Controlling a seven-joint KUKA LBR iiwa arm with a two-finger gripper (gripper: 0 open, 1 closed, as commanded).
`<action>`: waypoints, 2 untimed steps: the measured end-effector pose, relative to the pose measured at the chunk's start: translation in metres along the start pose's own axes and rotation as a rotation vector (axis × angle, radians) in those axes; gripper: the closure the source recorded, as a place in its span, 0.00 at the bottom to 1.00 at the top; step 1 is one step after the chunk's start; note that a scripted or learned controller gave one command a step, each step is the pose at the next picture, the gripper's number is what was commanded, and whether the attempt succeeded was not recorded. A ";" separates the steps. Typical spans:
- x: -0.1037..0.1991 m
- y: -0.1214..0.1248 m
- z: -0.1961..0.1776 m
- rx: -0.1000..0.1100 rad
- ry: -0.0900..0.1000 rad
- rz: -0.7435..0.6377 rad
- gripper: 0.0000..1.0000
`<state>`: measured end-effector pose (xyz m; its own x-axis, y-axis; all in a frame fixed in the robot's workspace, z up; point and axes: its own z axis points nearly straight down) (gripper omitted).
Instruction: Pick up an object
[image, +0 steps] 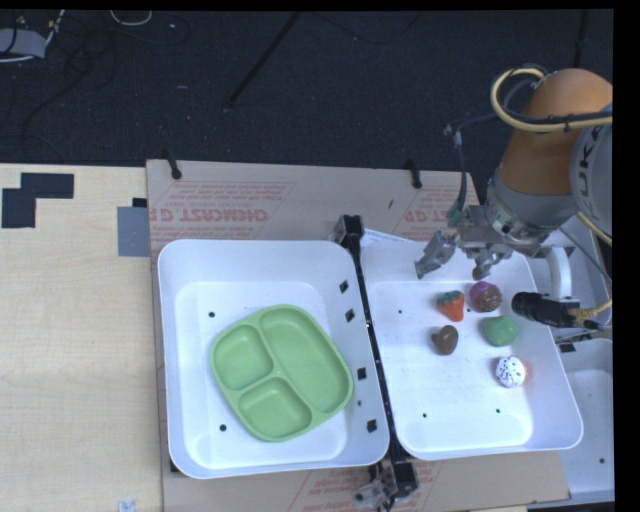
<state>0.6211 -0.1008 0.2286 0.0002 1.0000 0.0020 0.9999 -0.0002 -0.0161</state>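
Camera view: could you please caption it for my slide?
Open gripper hovers over the right bin near five small objects.

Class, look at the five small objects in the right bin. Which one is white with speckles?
The speckled ball, lying lowest in the view and nearest the bin's right wall. The other four are orange, purple, brown and green.

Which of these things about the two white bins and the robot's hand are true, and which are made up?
1. The green plate lies in the left bin. True.
2. The hand holds the orange toy. False: the toy lies in the right bin, apart from the hand.
3. The spotted white ball is in the right bin. True.
4. The plate has one compartment. False: it has three.
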 end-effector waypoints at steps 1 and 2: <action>0.000 0.002 -0.008 -0.013 -0.001 -0.002 0.00; 0.002 0.008 0.055 -0.008 -0.001 -0.001 0.00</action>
<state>0.6283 -0.0988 0.1738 -0.0009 1.0000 0.0010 1.0000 0.0009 -0.0083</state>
